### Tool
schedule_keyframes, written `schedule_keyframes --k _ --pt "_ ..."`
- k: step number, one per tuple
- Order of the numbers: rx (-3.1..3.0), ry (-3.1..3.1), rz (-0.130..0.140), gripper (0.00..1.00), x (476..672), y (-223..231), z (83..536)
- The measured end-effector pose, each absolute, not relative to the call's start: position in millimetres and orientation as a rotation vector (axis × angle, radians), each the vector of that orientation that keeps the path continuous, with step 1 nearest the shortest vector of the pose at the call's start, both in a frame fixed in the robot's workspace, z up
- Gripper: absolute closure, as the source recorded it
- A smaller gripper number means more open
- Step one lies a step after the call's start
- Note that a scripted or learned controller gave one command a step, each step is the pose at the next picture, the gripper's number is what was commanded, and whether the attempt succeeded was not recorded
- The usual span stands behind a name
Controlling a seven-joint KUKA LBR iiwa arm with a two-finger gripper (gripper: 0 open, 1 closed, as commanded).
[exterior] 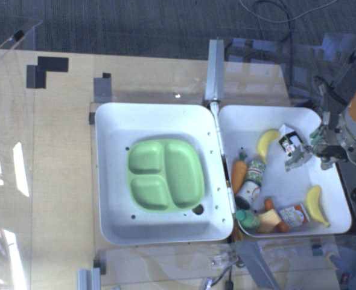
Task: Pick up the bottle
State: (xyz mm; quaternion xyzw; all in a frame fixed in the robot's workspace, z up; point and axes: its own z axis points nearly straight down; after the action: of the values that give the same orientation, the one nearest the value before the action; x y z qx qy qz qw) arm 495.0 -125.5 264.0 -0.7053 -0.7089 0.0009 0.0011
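I read the bottle (252, 182) lying in the right bin (268, 118), against its left wall, just beside a carrot (239, 173). Its long axis runs near-vertical in the view, white cap toward the near edge. The gripper (300, 154) hovers over the bin's middle right. I cannot tell its state. From the gripper, the bottle lies left and slightly nearer. I judge 1 leftward move is needed.
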Motion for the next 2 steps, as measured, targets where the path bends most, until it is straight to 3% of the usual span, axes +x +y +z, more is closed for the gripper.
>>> schedule_keyframes --k 1,2 --pt "-1.738 -2.614 0.001 0.0 488.1 -51.9 181.4" --pt "-1.778 -2.592 -0.001 0.0 543.0 -119.4 249.4"
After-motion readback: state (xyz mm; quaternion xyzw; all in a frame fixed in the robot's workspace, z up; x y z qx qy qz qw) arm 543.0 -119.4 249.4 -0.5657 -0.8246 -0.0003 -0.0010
